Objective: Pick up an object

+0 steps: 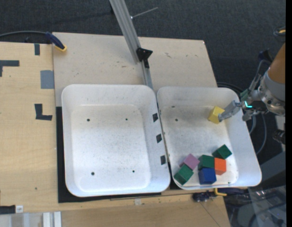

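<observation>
The yellow block (215, 114) lies in the right bin (183, 103), near its far right corner, touching the tip of the gripper (228, 111), which reaches in over the bin's right rim. Whether the block is actually clasped cannot be told. Well nearer than the yellow block, along the bin's front edge, cluster green (223, 152), orange (220, 166), blue (207, 175) and purple (191, 162) blocks.

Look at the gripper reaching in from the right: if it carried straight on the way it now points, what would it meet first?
The gripper points leftward into the right bin, with the yellow block right at its tip. It would probably meet that block first, though the slanted view leaves its height above the block unclear.
</observation>
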Controlling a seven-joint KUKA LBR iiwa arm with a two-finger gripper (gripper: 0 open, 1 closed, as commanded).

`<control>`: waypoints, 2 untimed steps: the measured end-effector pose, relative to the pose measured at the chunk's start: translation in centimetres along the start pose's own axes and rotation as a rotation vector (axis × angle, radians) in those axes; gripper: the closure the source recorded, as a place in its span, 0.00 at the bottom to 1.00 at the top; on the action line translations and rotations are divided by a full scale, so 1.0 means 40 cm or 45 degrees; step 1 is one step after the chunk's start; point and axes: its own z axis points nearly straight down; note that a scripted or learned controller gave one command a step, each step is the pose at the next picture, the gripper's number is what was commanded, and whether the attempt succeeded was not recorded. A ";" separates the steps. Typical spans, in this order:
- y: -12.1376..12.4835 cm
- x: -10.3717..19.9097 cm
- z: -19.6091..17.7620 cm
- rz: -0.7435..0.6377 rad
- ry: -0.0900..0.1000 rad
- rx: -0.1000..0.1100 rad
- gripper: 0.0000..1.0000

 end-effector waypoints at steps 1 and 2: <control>0.002 0.000 -0.005 -0.002 -0.001 -0.005 0.00; -0.007 0.015 0.152 -0.001 0.001 0.003 0.00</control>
